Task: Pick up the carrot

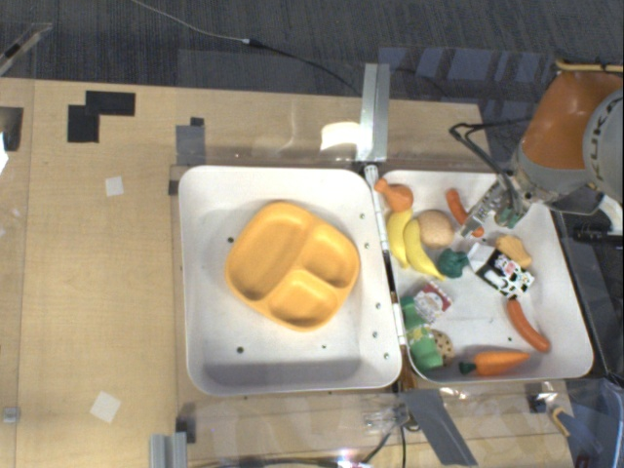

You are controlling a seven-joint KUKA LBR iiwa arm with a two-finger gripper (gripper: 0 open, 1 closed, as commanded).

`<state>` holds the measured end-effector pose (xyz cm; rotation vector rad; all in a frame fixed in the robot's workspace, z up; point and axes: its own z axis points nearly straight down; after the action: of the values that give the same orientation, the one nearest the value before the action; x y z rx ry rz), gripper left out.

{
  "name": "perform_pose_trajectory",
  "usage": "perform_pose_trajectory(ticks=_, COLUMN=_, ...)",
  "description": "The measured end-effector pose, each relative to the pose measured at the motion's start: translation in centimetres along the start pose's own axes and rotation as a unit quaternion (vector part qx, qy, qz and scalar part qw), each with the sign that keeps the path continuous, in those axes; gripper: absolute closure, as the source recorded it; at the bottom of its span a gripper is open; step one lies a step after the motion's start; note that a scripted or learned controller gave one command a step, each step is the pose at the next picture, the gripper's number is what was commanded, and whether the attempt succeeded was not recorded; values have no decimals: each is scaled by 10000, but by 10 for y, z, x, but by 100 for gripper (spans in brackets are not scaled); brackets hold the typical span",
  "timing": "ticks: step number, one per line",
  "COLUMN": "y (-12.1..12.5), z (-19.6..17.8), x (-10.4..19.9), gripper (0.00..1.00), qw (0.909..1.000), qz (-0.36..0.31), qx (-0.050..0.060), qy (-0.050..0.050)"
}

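Note:
The carrot [499,363] is orange with a green stub at its left end. It lies flat along the front edge of the right bin [575,312], pointing right. My gripper [482,218] hangs over the back middle of that bin, well behind the carrot and slightly to its left. It is beside a small red sausage [454,205] and above a black-and-white cow-patterned box [505,275]. Nothing shows in its grasp.
The right bin also holds a banana [406,242], a tan potato [436,229], a green toy [452,262], an orange vegetable [395,195], a long sausage [527,328] and small packets. A yellow divided plate [292,263] sits in the left bin [210,354].

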<state>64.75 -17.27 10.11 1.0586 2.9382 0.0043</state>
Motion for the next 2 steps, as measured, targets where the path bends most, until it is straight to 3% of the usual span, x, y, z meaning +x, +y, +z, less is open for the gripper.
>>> perform_pose_trajectory(ticks=1, y=4, z=-87, x=27, gripper=100, qw=9860, qz=1668, qx=23, qy=31)
perform_pose_trajectory(ticks=2, y=11, z=-179, x=-11, gripper=100, qw=9495, qz=3138, qx=34, qy=26)
